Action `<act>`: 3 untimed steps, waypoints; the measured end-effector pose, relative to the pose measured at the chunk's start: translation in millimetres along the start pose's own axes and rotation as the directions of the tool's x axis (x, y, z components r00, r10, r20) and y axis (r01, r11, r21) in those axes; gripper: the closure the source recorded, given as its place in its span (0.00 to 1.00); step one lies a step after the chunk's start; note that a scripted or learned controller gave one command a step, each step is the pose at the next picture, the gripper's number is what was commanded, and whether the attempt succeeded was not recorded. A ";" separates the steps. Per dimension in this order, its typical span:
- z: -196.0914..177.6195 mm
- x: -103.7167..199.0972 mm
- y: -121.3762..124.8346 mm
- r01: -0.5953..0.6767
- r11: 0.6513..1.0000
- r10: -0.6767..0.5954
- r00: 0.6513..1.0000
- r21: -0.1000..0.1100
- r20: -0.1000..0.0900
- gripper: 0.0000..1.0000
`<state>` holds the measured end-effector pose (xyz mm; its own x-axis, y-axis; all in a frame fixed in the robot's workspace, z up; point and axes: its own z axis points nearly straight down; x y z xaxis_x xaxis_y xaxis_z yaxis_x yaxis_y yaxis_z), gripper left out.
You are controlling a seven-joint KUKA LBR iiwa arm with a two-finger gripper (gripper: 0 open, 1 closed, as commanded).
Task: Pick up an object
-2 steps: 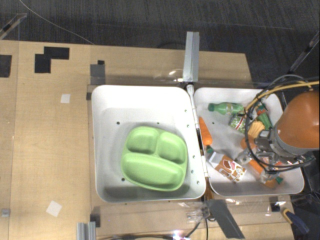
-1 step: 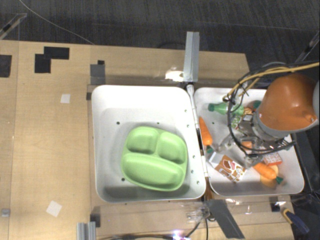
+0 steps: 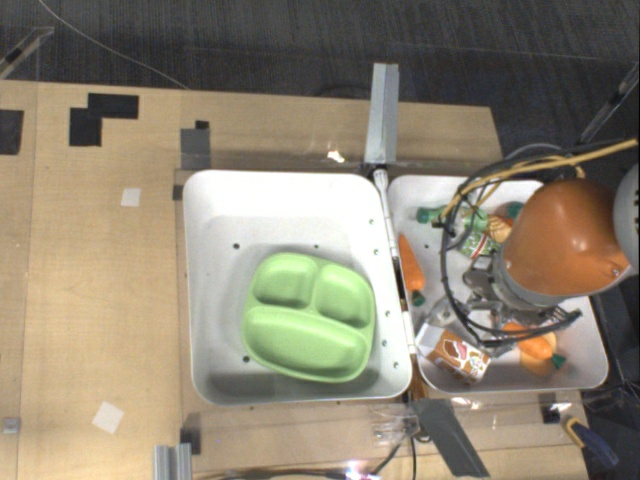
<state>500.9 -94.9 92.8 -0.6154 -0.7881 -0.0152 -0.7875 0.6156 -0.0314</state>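
The arm's orange wrist band hangs over the right bin and hides the gripper beneath it. Around the arm lie several small toy foods: an orange carrot along the bin's left wall, a brown and white packet near the front left, an orange piece with a green tip at the front, and green and orange items at the back. Black cables loop down beside the wrist. Nothing can be seen held.
The left bin holds a green three-compartment plate, lying flat toward its front right. A metal divider post stands at the back between the bins. The wooden bench spreads out to the left.
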 end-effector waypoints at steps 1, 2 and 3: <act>0.9 -11.8 -5.4 0.296 0.955 -0.296 0.955 -0.009 0.001 0.00; 2.6 -5.8 -33.4 0.644 0.765 -0.644 0.765 -0.014 0.010 0.00; -2.1 21.8 -18.1 0.996 0.090 -0.996 0.090 0.018 -0.003 0.00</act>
<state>501.6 -123.2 95.2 0.7289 -0.6838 0.0331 -0.6828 -0.7297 -0.0364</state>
